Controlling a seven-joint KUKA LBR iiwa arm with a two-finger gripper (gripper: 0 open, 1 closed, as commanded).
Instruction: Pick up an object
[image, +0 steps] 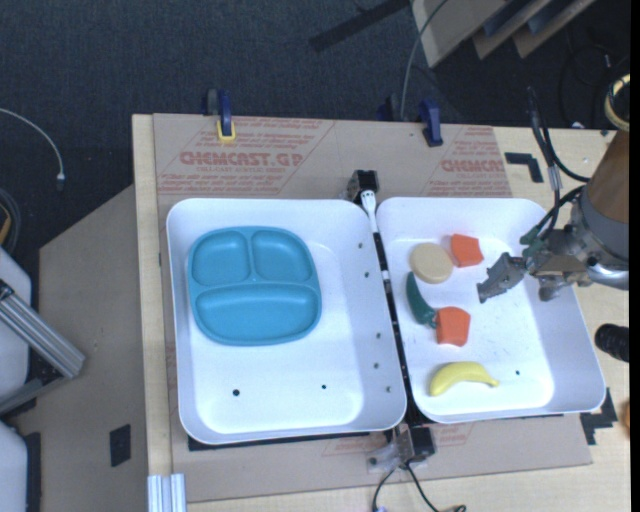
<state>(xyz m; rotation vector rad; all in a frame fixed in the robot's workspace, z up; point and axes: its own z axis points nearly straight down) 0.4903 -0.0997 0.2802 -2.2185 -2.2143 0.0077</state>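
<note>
Two white bins on the counter. Left bin (200, 400): one blue divided plate (255, 285). Right bin (530, 375): two orange blocks (466, 249) (453, 326), one tan disc (432, 263), one dark green piece (418, 299), one yellow banana (462, 378). Tool (525, 282) hovers right of the blocks, fingers spread, pinching nothing.

We see the gripper (520, 275) over the right bin (560, 385). Left of its fingers lie a disc (432, 263), two blocks (466, 249) and a banana (462, 378). Farther left, a divided plate (256, 285) sits in the left bin (280, 400).
</note>
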